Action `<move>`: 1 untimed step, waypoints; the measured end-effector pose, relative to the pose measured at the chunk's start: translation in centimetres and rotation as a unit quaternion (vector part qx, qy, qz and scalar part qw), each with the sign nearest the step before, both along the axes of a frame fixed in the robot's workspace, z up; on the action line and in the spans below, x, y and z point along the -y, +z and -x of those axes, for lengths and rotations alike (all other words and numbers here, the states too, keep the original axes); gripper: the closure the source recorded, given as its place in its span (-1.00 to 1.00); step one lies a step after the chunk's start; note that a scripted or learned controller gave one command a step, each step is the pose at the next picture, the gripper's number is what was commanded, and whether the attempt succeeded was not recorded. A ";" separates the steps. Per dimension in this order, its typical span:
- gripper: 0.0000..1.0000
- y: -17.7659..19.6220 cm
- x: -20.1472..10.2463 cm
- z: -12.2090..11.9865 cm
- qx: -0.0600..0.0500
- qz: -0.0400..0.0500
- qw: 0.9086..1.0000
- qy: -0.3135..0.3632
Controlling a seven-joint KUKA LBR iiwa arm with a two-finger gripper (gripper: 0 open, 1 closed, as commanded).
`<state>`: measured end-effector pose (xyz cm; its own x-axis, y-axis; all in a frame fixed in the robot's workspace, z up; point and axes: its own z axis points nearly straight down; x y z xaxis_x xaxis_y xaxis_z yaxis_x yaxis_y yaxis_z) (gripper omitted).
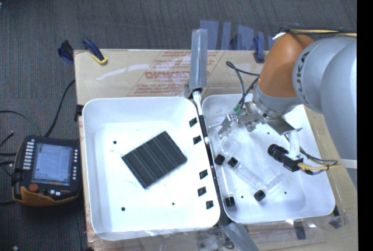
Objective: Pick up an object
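Nearest me, both shallow white bins (93,127) sit side by side. Left bin holds a dark ribbed rectangular slab (154,158), long axis running eight to two o'clock, lying at nine o'clock from the clear-fingered gripper (247,171). That claw hangs spread wide over the right bin, gripping nothing.

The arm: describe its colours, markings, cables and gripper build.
The arm is smooth, rounded grey with an orange band above the wrist and dark KUKA lettering. Thin dark cables run along the wrist. The gripper has clear, see-through fingers with small black blocks.
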<state>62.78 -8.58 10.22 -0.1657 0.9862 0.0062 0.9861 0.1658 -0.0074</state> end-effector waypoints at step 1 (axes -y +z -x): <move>-1.00 0.0 0.0 0.0 0.000 0.000 1.000 0.000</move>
